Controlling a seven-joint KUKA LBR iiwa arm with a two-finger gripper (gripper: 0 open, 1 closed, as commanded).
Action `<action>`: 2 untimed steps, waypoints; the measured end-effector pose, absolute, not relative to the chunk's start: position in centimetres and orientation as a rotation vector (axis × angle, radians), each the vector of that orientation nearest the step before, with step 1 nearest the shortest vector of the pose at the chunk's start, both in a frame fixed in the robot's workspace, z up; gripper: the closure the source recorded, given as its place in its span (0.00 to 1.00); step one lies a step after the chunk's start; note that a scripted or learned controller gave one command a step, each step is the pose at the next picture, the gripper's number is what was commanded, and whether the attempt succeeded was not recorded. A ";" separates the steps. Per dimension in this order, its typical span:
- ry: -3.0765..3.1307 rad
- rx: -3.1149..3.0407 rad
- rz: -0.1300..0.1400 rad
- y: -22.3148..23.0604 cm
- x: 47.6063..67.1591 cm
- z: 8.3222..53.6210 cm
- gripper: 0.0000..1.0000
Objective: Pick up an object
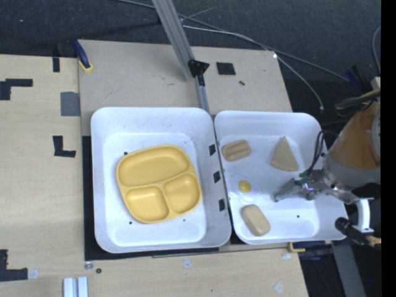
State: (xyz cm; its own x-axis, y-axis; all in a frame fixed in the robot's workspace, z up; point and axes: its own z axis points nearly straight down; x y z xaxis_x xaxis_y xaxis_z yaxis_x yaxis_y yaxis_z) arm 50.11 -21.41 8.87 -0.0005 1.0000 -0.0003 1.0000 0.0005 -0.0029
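Hand (pixel 286 193), grip unreadable, among four tan pieces, one yellow tray (pixel 159 182).

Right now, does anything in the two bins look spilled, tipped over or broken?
Nothing stands out. The yellow divided plate lies flat in the left bin. In the right bin a tan wedge, two tan oblong pieces and a small yellow ball lie apart and whole. The tool is low in that bin.
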 end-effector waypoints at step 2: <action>-2.222 -2.220 0.000 -20.9 49.5 15.9 1.00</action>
